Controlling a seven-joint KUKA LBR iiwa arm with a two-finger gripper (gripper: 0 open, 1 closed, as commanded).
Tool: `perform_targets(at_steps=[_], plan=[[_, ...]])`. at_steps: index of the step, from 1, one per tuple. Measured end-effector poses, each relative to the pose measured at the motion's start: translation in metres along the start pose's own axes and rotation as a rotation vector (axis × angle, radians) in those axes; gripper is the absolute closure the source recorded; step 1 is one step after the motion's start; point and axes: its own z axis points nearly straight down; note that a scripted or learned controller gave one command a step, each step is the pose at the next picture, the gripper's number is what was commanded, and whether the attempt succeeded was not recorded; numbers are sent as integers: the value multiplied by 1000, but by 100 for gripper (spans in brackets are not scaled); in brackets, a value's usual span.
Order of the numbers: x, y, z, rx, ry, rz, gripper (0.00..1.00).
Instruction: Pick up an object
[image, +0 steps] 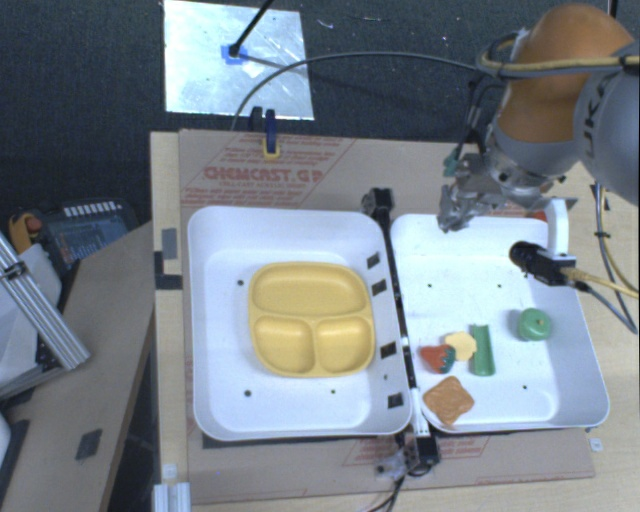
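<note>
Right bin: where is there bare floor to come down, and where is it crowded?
Bare: the right white bin floor's upper half below the gripper, plus the near right corner. Crowded: orange-brown cracker, red piece, yellow piece, green stick; round green piece sits apart.

The arm (570, 80) is reaching in from the upper right, its orange band facing up, and the gripper (455, 215) is pointing down and hanging low.

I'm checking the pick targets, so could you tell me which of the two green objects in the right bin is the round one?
The round green piece near the right bin's right wall. The other, the green stick, is long and narrow, lying beside the yellow piece.
</note>
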Motion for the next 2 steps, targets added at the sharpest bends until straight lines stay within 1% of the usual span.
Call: perform_targets(at_steps=[1, 2], plan=[[38, -16, 7, 0, 0, 1, 100], [97, -27, 19, -1, 1, -2, 100]])
